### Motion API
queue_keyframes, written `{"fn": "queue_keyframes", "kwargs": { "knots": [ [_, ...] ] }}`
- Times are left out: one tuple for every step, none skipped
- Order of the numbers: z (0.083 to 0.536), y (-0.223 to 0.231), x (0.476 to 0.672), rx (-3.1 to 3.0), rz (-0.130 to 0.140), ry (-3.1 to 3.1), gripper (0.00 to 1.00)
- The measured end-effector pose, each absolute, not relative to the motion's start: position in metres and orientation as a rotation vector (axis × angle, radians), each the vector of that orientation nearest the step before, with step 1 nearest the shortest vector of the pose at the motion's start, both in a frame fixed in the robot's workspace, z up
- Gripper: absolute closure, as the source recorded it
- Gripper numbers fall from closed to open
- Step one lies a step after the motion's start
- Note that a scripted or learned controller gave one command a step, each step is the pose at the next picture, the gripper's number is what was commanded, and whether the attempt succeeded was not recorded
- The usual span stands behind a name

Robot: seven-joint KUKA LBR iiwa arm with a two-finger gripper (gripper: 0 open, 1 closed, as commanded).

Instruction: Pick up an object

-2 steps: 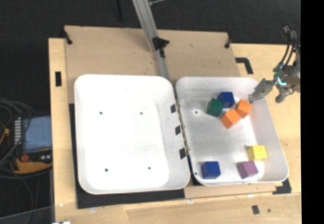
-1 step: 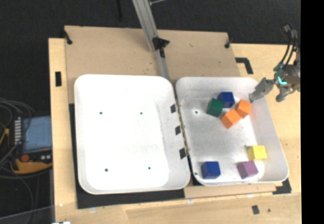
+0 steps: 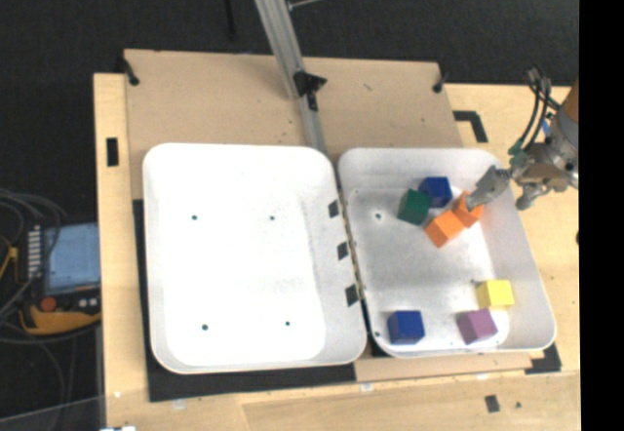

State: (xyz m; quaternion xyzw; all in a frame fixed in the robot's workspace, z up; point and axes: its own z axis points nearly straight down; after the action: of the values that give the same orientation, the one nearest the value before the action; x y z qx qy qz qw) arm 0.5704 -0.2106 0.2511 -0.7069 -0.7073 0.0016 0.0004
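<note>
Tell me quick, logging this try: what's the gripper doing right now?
Gripper: at the right bin's upper right, a finger reaching down by the orange block; open or shut cannot be told.

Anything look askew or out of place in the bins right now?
Mostly tidy. The orange block in the right bin sits tilted, crowded against the green block and a blue block, with the gripper at its edge.

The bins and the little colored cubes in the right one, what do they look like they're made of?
The white bins look like thin molded plastic, smooth and slightly glossy, with rounded corners and raised rims. The cubes, such as the yellow cube and the purple cube, have flat matte solid-color faces and crisp edges, so painted wood or hard plastic; the view cannot settle which.
</note>
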Motion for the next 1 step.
{"fn": "queue_keyframes", "kwargs": {
  "knots": [
    [0.206, -0.2076, 0.5763, -2.221, 0.005, -2.22, 0.0]
  ]
}}
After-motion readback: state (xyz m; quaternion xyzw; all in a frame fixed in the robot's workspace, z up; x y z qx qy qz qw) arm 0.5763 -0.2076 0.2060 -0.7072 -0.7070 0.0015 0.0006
